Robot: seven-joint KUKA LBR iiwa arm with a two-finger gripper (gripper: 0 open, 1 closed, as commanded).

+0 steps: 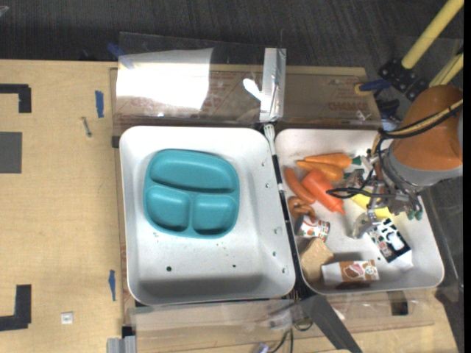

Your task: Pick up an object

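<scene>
Two bins: left holds teal tray; right, carrots; tool state unclear.

right bin crowded, teal tray fills left

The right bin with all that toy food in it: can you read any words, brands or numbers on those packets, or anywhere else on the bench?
None can be read.
Small box at the right bin's near edge: brown-and-white print, too blurred to read.
Small can: red-and-white label, too small.
Black-and-white card below the hand: pattern, no legible letters.
Cardboard behind the bins: faint print, blurred.
</scene>
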